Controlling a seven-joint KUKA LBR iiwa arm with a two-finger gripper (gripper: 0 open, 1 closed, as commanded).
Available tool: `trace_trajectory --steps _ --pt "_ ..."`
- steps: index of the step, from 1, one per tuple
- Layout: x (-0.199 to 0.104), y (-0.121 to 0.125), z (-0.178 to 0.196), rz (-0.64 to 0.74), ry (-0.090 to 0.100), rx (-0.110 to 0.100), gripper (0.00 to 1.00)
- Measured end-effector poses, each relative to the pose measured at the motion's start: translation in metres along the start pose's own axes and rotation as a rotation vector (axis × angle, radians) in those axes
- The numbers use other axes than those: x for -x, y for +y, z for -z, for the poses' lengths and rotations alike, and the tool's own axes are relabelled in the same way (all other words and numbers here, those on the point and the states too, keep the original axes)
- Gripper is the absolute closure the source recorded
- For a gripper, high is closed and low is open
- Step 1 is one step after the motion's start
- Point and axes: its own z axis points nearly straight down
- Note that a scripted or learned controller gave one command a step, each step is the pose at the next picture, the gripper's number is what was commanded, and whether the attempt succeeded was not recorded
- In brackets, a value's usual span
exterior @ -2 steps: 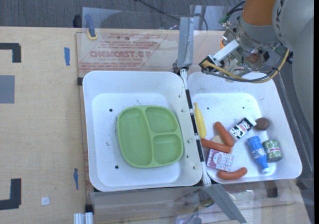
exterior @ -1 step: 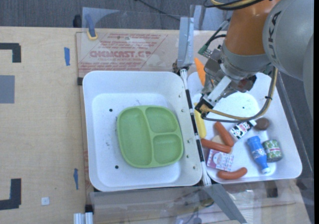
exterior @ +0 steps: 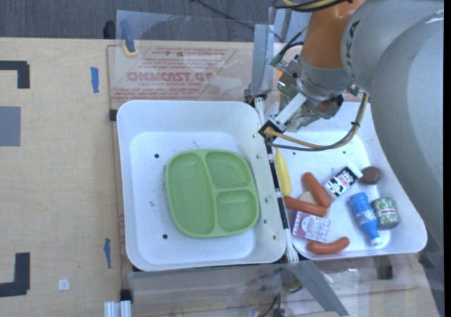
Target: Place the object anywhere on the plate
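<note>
inspector a: as the arm (exterior: 380, 41) reaches in from the right, where do the objects lie relative to the gripper (exterior: 292, 115)?

inspector b: the gripper sits over the far left corner of the right bin (exterior: 412, 227), close to the divide between bins. the loose objects lie nearer the camera, below it. a yellow banana (exterior: 282, 172) lies along the left wall just beneath the gripper, apart from it. further down are three sausages: one (exterior: 316, 189) slanted mid-bin, one (exterior: 301, 206) beside it, one (exterior: 328, 245) at the near edge. a pink packet (exterior: 311, 225) lies between them. a black-and-white carton (exterior: 341, 182), a brown object (exterior: 371, 175), a blue bottle (exterior: 366, 218) and a green can (exterior: 385, 213) lie to the right.

inspector a: state of the gripper?

inspector b: cannot tell how far open it is, and nothing is visibly held by it.

inspector a: and the plate?

inspector b: green plate (exterior: 211, 193), three compartments, lies flat in the left bin (exterior: 134, 168), well apart from the gripper.
</note>
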Motion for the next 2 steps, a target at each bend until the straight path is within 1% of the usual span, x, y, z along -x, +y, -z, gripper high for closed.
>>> trace_trajectory --steps 1,2 --pt "0.007 -0.062 0.038 -0.074 -0.001 -0.004 1.00" --pt "-0.006 -0.093 0.051 -0.188 -0.001 -0.002 1.00"
